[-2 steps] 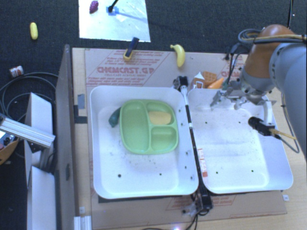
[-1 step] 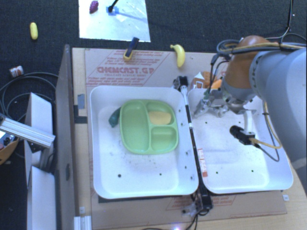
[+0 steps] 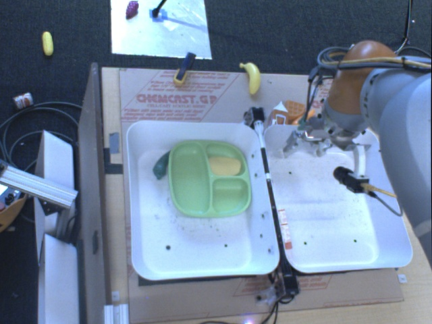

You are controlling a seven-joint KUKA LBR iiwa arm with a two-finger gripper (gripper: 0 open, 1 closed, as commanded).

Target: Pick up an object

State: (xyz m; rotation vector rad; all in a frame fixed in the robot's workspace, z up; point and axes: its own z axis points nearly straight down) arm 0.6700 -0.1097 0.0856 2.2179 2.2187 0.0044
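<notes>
A: Tray point(image 3: 202, 193), green, three compartments, sits in the left bin point(image 3: 155, 248), about centre. Yellow piece point(image 3: 225, 165) lies in the tray's upper right compartment. Dark green thing point(image 3: 160, 165) touches the tray's left edge, outside it, on the bin floor.

B: Tool?

A: Tool point(image 3: 312, 142) is well right of the tray, over the back of the right bin point(image 3: 337, 248), near its upper left corner. Nothing visible between the parts I can see. Open or closed, cannot tell, too blurred under the wrist.

B: What would it pick?

A: My guess is the yellow piece or the dark green thing. Right bin floor looks bare apart from specks. The yellow piece looks like a small toy food, probably light, hard plastic, smooth, so could slip. It's low and flat in the compartment, with walls close on all sides; I'd pinch across its short side from above.

B: And the green one?

A: Likely light too, can't tell stiff or soft. It's wedged against the tray's rim, so one finger would need the gap there. Tray itself: thin, light, stiff, only graspable by the rim.

B: Off-surface stuff?

A: Banana point(image 3: 252, 77) behind the tray, beyond the bins, out of play.
</notes>
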